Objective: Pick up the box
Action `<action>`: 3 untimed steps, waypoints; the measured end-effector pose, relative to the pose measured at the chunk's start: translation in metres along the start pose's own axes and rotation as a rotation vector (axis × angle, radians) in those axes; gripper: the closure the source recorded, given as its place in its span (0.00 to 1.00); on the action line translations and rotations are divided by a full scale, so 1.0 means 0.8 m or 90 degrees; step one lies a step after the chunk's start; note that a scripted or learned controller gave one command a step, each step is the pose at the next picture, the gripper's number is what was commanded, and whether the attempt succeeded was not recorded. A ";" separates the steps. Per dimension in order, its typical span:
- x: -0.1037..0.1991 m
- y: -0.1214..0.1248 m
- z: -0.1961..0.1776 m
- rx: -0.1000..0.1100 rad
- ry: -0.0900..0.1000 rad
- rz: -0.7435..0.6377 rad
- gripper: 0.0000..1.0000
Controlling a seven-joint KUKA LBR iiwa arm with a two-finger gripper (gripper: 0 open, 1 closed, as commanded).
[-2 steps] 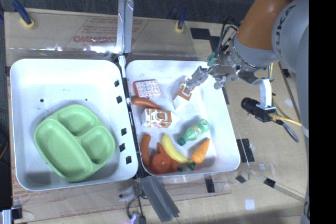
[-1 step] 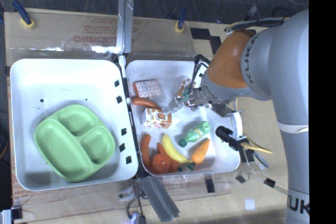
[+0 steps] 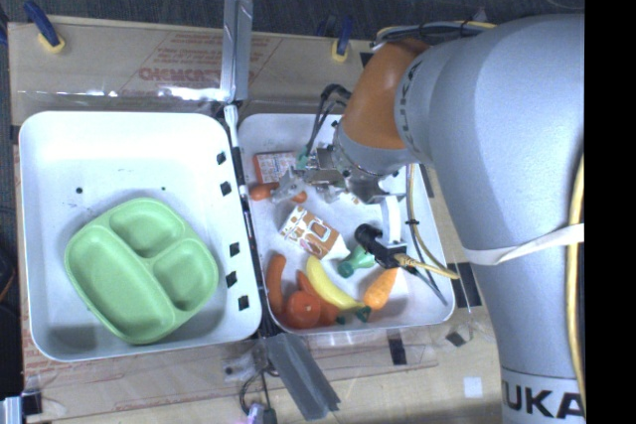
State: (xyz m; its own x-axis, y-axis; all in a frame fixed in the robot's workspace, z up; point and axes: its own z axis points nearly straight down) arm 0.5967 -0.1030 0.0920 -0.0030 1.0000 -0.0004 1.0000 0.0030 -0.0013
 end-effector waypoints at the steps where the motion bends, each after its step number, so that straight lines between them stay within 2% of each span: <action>1: 0.003 0.058 0.000 0.003 0.001 0.031 0.00; 2: -0.019 -0.071 -0.059 0.001 0.001 0.001 0.00; 3: -0.034 0.055 -0.044 0.000 0.000 0.019 0.00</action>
